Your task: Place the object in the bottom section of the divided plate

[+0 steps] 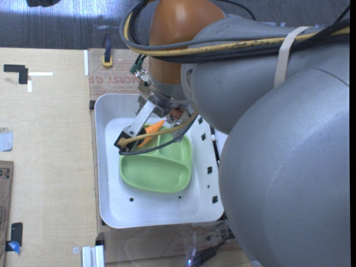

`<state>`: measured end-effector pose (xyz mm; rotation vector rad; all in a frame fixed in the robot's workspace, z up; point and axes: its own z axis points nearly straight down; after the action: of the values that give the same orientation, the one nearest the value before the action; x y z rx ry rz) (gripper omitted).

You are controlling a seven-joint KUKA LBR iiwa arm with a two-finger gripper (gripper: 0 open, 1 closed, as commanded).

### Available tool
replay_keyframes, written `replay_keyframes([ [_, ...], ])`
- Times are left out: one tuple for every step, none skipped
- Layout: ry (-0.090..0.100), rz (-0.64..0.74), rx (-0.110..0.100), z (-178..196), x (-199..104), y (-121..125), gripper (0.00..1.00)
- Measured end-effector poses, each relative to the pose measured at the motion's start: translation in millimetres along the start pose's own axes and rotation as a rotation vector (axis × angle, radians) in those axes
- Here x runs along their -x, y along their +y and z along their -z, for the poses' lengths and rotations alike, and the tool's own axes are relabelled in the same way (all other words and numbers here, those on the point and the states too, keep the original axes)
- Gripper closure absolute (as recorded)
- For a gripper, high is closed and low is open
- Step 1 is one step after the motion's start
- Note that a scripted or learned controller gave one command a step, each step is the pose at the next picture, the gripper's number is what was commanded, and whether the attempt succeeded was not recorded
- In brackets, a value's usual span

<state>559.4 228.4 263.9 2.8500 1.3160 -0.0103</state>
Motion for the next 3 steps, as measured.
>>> replay_keyframes([
  [-0.001,0.179,-0.003,-107.1,31.9,8.6,0.0],
  [-0.008,0.176,-0.006,-101.0,33.6,10.5,1.0],
  [-0.008,0.176,-0.007,-101.1,33.6,10.4,0.0],
])
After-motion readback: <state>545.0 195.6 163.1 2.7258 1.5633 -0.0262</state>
